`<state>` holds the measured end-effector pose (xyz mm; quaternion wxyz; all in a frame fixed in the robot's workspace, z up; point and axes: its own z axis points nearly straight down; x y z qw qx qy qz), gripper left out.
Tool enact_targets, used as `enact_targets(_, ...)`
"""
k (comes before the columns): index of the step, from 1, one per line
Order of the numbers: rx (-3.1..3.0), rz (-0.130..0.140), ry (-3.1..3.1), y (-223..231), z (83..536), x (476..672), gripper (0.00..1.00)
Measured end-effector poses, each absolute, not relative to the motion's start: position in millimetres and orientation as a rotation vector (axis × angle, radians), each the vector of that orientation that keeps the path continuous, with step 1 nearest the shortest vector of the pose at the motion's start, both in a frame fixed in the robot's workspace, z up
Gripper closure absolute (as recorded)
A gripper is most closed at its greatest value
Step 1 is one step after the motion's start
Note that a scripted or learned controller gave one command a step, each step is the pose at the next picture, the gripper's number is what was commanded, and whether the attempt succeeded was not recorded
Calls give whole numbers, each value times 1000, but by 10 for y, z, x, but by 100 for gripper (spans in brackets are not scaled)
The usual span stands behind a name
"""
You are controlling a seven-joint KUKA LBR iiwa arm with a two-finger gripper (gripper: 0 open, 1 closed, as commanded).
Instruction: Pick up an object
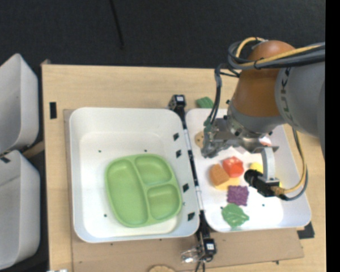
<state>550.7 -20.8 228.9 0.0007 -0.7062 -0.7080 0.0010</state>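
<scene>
Bins: two shallow white bins side by side on the wooden tabletop (119,84).
Left bin (85,152): holds a light green plastic plate with three parts (141,190).
Right bin (289,205): holds a red block (233,166), an orange block (219,175), a purple bumpy toy (237,195), a green leafy toy (234,215) and a bit of a yellow toy (255,167).
Tool (211,143): low over the right bin's left side, just above the blocks; maybe touching nothing, and I cannot tell if it is apart or together.
Arm: grey with an orange band (260,89), over the bin's back.
</scene>
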Motion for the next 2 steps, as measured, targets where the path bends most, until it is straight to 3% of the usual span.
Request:
enact_targets(1, -2222, 2, -2221, -233, 2432, 5398, 100)
enact_targets(2, -2216, 4, -2225, -239, 2447, 5541, 100)
